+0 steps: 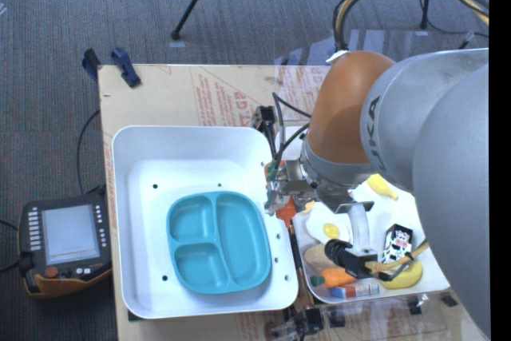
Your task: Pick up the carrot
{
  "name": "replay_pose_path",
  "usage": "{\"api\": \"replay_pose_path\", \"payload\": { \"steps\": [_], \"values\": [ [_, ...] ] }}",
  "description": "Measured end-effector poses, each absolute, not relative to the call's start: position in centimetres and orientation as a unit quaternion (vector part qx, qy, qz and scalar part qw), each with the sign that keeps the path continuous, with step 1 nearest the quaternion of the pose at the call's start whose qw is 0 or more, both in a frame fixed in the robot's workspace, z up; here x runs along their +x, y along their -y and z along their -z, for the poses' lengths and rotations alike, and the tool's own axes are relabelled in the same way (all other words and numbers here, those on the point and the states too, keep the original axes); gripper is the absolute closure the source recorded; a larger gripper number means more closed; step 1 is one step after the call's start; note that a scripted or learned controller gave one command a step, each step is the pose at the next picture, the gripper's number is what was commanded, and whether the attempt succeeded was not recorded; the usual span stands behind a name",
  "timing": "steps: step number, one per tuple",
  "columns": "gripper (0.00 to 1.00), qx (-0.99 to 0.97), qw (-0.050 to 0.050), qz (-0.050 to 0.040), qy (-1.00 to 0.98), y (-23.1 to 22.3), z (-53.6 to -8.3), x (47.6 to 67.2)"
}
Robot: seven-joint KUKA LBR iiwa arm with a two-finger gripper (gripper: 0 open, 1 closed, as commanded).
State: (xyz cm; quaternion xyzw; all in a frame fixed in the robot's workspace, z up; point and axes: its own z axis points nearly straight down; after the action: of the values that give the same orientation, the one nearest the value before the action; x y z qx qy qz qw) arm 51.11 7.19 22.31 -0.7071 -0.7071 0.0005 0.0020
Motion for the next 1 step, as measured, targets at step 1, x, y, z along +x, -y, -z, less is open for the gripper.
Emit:
{"api": "replay_pose_path", "payload": {
  "steps": [1],
  "values": [
    [1.00, -0.702, 0.005, -0.0061, 0.712, -11.18, -15.85, 47.74]
  ]
}}
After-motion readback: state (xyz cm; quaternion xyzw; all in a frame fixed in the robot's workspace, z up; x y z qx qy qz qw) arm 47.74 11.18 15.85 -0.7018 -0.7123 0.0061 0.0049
